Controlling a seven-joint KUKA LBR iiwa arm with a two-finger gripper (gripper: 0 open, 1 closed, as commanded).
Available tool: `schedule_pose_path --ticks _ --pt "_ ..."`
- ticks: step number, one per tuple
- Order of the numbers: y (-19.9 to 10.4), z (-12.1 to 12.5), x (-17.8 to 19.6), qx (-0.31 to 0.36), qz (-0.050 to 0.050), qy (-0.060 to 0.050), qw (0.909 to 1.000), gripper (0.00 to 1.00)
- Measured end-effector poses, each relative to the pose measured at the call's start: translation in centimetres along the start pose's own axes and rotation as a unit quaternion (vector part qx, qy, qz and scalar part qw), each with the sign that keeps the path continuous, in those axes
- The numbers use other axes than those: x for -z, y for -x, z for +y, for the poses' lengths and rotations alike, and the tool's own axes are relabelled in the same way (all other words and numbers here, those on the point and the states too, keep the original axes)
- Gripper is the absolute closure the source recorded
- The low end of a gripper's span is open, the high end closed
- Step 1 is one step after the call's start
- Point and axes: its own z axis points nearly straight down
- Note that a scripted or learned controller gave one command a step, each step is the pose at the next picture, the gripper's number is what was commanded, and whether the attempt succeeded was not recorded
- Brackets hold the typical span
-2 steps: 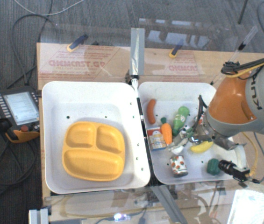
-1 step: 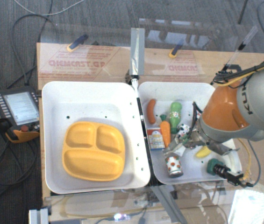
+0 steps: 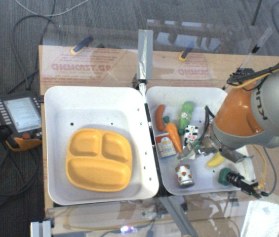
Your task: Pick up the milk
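Observation:
The milk [image 3: 191,133] is a small white carton with black cow spots. It stands in the right bin [image 3: 198,94], between the orange carrot [image 3: 174,136] and the arm's body. My gripper [image 3: 190,152] hangs low over the bin just in front of the milk, close to its near side. The grey and orange wrist [image 3: 238,120] covers the space to the milk's right. Nothing visible sits in the gripper.
The right bin also holds a sausage [image 3: 159,116], a green bottle [image 3: 185,112], a red-and-white carton [image 3: 166,146], a can [image 3: 183,176], a banana [image 3: 215,160] and a dark green object [image 3: 224,176]. A yellow divided tray [image 3: 99,159] lies in the left bin [image 3: 60,107].

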Motion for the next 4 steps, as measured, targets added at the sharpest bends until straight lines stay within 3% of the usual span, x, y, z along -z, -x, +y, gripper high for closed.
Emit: schedule_pose_path --ticks 1,2,3,4 --pt "-5.8 4.0 8.4 0.024 0.001 -0.008 0.9997 1.00" --pt "5.2 3.5 13.6 0.048 -0.001 -0.007 0.9988 1.00" --pt "5.2 3.6 14.1 0.046 0.000 -0.009 0.9989 1.00" --pt "8.2 8.5 13.8 -0.011 0.001 -0.007 0.9999 1.00"
